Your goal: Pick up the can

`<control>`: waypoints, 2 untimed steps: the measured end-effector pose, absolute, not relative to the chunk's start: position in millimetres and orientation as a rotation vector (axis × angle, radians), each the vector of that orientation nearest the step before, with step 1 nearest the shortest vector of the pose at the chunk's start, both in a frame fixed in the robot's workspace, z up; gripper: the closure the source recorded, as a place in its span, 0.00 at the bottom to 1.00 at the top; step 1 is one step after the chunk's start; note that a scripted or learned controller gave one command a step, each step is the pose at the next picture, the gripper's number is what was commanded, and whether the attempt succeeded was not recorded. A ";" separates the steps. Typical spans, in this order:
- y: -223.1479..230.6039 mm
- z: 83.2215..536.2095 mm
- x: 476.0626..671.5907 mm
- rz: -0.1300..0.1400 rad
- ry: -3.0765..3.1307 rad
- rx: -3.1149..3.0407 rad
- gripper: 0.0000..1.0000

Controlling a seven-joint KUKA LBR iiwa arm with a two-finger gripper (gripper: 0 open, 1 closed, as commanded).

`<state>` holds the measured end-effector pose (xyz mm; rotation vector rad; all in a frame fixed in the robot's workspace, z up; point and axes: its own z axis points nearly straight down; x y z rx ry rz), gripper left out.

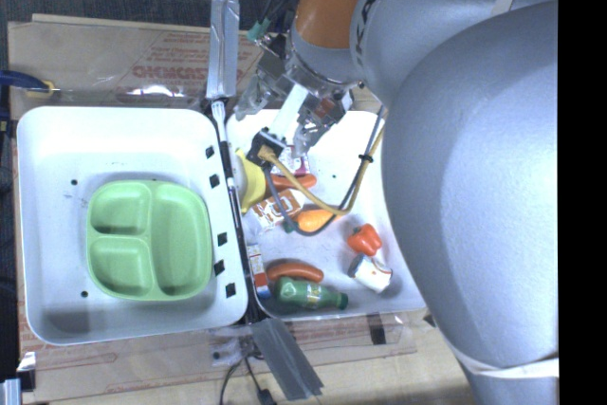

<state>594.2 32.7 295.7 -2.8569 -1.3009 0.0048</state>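
Camera view: gripper low over right bin, grip unclear

Nearest the camera, a green bottle point(305, 298) is seen lying well below the gripper point(302, 145), with a red sausage point(294, 272) just behind it. The can point(270, 211), small and patterned, is seen on its side just below-left of the gripper, apart from it. How wide the gripper stands cannot be told. A green divided plate point(149, 239) is seen in the left bin point(38, 138).
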 end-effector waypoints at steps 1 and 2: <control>75.9 219.3 474.8 0.013 -1.104 -2.938 0.00; 75.8 219.4 474.8 0.013 -1.104 -2.938 0.00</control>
